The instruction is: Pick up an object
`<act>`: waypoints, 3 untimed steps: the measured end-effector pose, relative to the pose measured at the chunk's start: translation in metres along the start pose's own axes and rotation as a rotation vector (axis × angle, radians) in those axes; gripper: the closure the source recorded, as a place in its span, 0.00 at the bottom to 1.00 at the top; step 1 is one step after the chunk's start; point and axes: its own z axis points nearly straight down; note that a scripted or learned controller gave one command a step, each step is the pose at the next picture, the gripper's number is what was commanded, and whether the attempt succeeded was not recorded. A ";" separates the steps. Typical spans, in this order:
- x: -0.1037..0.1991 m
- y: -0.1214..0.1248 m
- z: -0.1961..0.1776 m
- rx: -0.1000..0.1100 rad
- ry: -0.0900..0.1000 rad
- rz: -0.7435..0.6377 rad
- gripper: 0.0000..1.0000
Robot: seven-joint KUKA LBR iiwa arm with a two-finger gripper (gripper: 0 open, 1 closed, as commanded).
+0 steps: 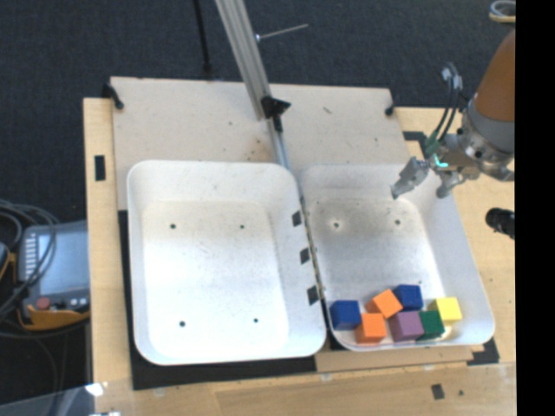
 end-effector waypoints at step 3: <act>-0.004 -0.005 0.083 0.000 -0.002 0.005 0.00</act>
